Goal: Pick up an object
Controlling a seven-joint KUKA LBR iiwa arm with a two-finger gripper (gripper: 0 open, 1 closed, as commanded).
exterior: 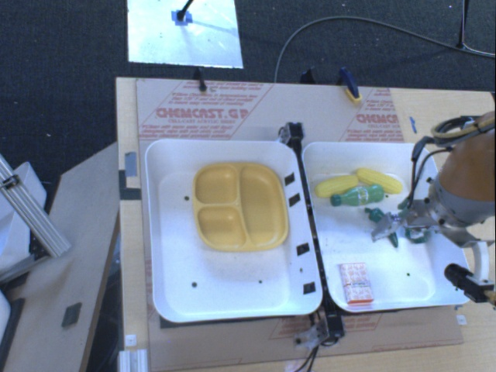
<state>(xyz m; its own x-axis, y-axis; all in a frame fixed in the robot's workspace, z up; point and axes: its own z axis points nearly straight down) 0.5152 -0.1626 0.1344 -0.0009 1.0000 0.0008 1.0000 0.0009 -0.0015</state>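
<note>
Gripper (385, 229) hangs low in the right bin (418, 285), fingers spread, grasping nothing. Just beyond lies a green bottle (356, 197), touching two yellow corn cobs (358, 183). The bottle looks light, rigid and slick; best gripped across its body.

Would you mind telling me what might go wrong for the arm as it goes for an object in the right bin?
The green bottle lies touching two yellow pieces, so a grab there may nudge or catch a neighbour. The gripper sits low over the right bin beside the bottle and might brush it aside. The small box lies flat near the front wall, leaving little to pinch.
</note>
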